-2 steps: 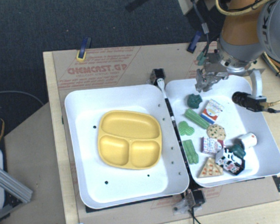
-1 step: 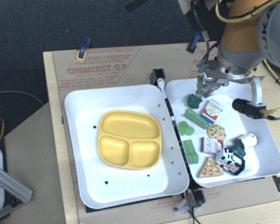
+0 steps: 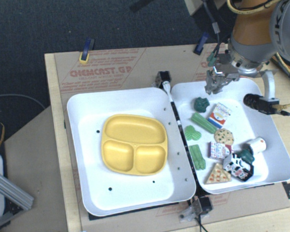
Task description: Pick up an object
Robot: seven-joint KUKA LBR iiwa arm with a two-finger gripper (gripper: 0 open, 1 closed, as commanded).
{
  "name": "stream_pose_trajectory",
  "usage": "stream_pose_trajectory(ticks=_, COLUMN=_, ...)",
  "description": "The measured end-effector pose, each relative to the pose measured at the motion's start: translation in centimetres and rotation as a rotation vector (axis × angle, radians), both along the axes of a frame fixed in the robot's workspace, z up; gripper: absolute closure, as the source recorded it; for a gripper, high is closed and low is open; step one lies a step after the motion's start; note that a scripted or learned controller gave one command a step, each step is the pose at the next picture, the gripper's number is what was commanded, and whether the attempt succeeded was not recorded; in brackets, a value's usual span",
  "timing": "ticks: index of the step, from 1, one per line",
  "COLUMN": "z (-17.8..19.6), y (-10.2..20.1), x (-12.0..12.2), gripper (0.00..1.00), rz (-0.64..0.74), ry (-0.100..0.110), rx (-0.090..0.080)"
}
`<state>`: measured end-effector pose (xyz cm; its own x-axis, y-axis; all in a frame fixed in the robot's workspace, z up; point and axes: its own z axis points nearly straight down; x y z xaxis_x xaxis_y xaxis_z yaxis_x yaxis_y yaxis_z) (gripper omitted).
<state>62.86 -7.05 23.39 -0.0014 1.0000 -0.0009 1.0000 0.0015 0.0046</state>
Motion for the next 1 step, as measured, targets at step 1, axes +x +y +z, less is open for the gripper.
stream_pose_trajectory(ticks=1, z=0.05, y=-0.03, x=-0.34, gripper=1.00, rz=-0.001, ry=0.004, rx=0.001)
